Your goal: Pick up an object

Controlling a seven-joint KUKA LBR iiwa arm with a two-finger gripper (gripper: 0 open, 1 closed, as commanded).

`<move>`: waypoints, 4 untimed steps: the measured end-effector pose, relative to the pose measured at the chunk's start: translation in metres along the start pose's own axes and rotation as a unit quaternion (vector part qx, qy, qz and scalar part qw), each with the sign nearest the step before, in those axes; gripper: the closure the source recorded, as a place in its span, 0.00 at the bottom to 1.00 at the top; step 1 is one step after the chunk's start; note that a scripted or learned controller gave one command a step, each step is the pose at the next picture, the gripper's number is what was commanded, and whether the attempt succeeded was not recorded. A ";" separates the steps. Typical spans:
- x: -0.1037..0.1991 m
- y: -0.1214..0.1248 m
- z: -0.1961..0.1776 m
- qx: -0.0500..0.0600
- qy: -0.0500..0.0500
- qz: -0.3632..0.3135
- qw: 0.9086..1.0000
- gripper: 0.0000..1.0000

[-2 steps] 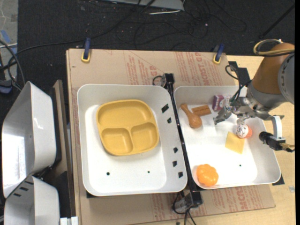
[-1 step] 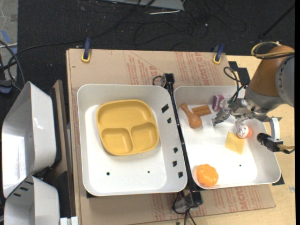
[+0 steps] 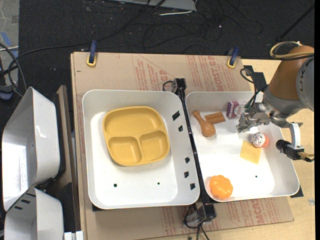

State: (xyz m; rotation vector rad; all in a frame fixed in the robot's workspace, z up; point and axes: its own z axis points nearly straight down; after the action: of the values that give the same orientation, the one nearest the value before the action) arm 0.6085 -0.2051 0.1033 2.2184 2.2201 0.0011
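A: Where the arm (image 3: 292, 81) reaches in from three o'clock, what sits under it?

B: The gripper (image 3: 248, 122) hangs low over the right bin (image 3: 280, 184), toward its one o'clock part. How its jaws stand I cannot tell; the dark metal blurs together from this height, and nothing shows between them.

A: And the things to pick?

B: All in that right bin. A small round white-and-red object (image 3: 258, 140) lies just beside the gripper, at its five o'clock. A pale yellow block (image 3: 250, 152) touches or nearly touches that round piece, at its seven o'clock. A purple-and-white item (image 3: 233, 109) lies at the gripper's ten o'clock, close by.

A: Further off?

B: A brown wooden spoon-like piece (image 3: 205, 125) lies near the bin's eleven o'clock corner, with an orange-brown stick (image 3: 215, 117) just beside it. An orange pepper-like toy (image 3: 221, 186) rests at the bin's seven o'clock edge, well apart from the gripper.

A: The other bin?

B: The left bin (image 3: 95, 184) holds a yellow divided plate (image 3: 136, 135), three compartments, lying flat toward twelve o'clock.
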 end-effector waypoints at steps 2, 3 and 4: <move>0.014 0.010 -0.099 -0.002 0.000 -0.002 1.000 1.00; 0.014 0.012 -0.144 -0.002 0.000 -0.001 1.000 1.00; 0.077 -0.001 -0.140 0.002 0.002 -0.004 1.000 1.00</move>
State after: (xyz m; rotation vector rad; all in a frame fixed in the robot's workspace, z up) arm 0.6075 -0.1280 0.2427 2.2139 2.2317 0.0013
